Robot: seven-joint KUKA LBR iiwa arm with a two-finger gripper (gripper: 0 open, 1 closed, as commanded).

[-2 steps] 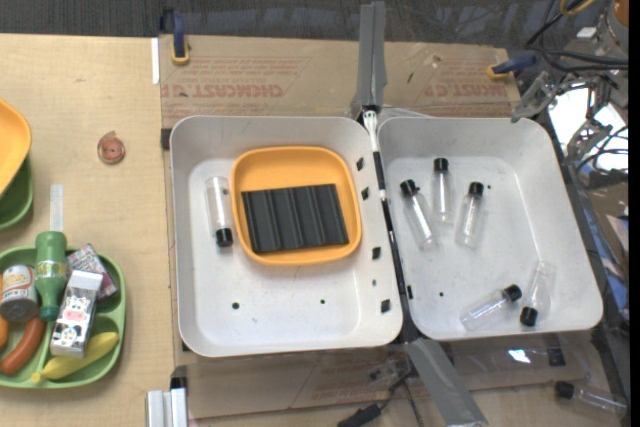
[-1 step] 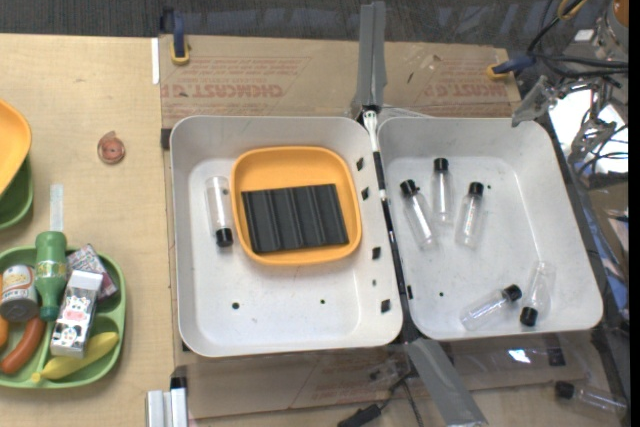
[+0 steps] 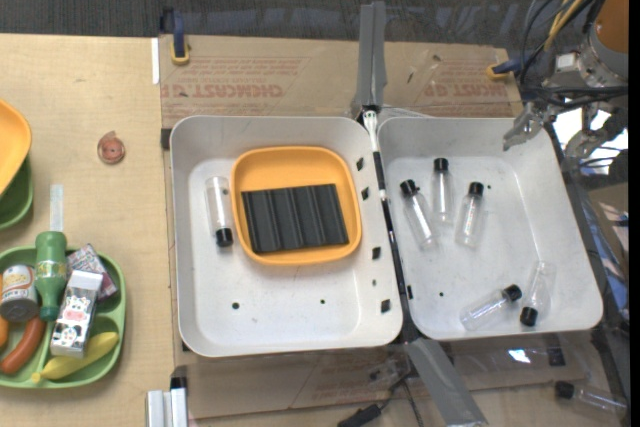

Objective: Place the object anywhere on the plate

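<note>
An orange plate (image 3: 250,177) with a black ridged insert (image 3: 295,218) sits in the left bin (image 3: 290,315). One clear vial with a black cap (image 3: 217,211) lies in that bin, just left of the plate. Several more clear vials lie in the right bin (image 3: 560,245): three near its middle (image 3: 441,183) and two at its front right (image 3: 490,306). My gripper (image 3: 533,121) hangs over the right bin's far right corner, well away from every vial, with nothing visibly in it.
The grey arm with its cables (image 3: 590,25) fills the top right. On the wooden table to the left stand a green tray of toy food (image 3: 60,320) and an orange bowl (image 3: 10,150). Cardboard (image 3: 260,75) lies behind the bins.
</note>
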